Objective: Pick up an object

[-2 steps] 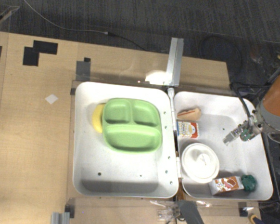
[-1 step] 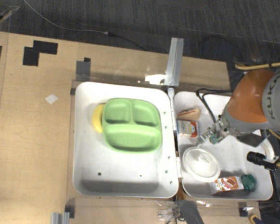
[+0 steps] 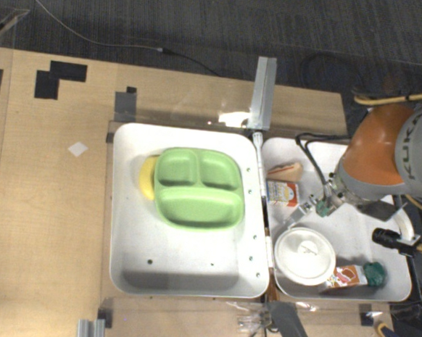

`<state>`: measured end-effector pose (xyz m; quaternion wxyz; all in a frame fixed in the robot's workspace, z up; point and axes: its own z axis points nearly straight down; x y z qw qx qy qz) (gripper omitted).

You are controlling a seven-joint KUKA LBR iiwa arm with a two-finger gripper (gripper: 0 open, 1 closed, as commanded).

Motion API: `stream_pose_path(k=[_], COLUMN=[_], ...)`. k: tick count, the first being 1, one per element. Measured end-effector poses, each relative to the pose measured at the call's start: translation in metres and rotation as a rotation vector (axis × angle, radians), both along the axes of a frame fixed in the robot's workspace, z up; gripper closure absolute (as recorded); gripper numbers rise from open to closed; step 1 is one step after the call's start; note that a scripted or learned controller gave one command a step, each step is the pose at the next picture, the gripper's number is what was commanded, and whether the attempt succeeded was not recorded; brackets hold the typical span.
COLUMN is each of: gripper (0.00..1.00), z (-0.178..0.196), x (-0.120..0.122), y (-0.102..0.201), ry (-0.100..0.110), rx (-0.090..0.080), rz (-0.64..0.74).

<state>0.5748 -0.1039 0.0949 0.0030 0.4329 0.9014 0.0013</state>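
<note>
- hand hangs low in the right bin, arm coming in from the right; can't tell if it's released or clenched from this angle.
- Nothing visibly between the tips, so I wouldn't call anything grasped.
- Candidates close by: small carton just to its left, white bowl below it, bottle by the near wall. Carton looks like the likeliest target.
- Left bin carries a green divided tray lying over a yellow item; well apart from the hand, likely not in play.

White round lid lying flat, front of right bin
</note>
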Motion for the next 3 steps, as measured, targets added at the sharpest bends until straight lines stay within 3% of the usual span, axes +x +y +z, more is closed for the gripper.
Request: stream_pose_path(k=[1,2,3], gripper=[0.00,0.00,0.00], z=[-0.007,-0.008,-0.009], x=[0.001,0.074,0.089], y=[-0.042,0.001,0.007], ry=[-0.005,-0.001,0.031], rx=[-0.003,0.001,-0.005], rz=[0.042,-0.130,-0.183])
